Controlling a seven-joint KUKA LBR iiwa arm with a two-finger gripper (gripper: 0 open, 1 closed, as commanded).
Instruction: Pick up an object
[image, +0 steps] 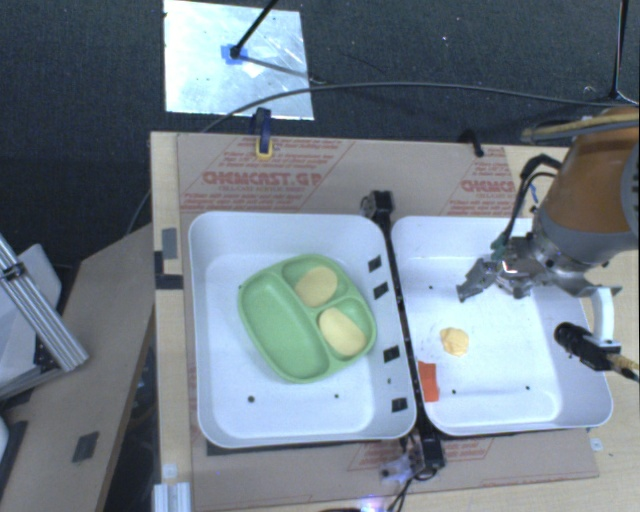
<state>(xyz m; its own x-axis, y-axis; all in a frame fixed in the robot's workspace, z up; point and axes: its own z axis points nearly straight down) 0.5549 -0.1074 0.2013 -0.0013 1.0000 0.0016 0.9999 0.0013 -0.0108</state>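
A small yellow lumpy object (455, 341) lies on the floor of the right bin (560, 405), near its left side. An orange-red block (428, 381) rests by the same bin's front left corner. My gripper (493, 289) hovers over the right bin's upper middle, up and to the right of the yellow object and apart from it. It is open, its fingers spread with nothing between them.
The left bin (225, 400) holds a green divided plate (275, 330) with two yellow food pieces (318, 285) (343, 330) in its right compartments. A black divider with clips (395, 300) runs between the bins. The arm's orange band (595, 180) looms over the right bin's far right.
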